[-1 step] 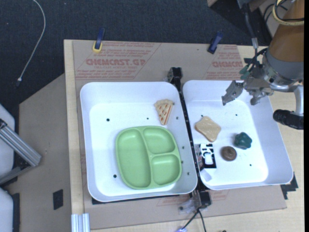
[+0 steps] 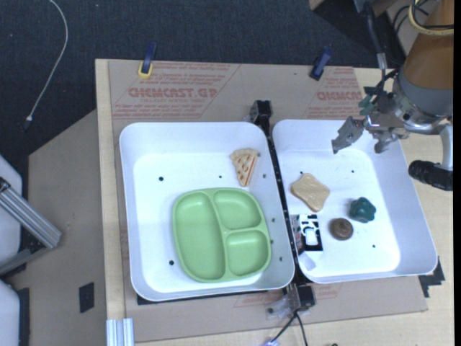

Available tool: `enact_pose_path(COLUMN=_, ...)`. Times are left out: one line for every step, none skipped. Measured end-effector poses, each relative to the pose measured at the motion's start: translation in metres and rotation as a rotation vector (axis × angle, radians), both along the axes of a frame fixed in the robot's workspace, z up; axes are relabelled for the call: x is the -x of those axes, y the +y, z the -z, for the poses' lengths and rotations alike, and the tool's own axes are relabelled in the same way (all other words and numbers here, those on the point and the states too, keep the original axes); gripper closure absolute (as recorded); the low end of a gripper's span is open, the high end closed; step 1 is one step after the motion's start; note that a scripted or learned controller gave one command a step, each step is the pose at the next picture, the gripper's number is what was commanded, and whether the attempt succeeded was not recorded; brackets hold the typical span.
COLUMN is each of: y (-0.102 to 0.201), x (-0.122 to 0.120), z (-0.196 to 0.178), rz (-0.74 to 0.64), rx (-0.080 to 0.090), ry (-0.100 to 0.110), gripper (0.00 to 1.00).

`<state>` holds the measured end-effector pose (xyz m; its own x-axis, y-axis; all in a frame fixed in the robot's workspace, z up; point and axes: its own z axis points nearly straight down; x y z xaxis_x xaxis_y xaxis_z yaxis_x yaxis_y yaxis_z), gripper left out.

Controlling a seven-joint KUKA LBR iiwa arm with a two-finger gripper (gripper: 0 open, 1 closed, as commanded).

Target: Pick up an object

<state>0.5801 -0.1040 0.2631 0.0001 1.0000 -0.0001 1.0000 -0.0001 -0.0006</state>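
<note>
In the right bin lie a tan bread-like piece, a small brown round object and a teal lumpy object. The left bin holds a green divided plate and a waffle-patterned wedge near its far right corner. My gripper hangs over the far edge of the right bin, above and behind the objects, open with two grey fingers spread and nothing between them.
A black-and-white tag sits at the divider between the bins. Blue and yellow clamps hold the cardboard base at the back. The arm's grey body stands at the right edge.
</note>
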Motion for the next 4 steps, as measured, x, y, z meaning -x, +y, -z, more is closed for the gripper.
enact_pose_path(y=-0.008, x=0.007, z=0.052, rz=0.002, rx=-0.001, ry=0.007, gripper=0.00)
enact_pose_path(y=-0.010, x=0.006, z=0.096, rz=0.001, rx=-0.002, ry=0.006, gripper=0.00)
enact_pose_path(y=-0.014, x=0.008, z=0.140, rz=0.001, rx=-0.002, ry=0.006, gripper=0.00)
enact_pose_path(y=-0.014, x=0.007, z=0.127, rz=0.001, rx=0.000, ry=-0.001, gripper=1.00)
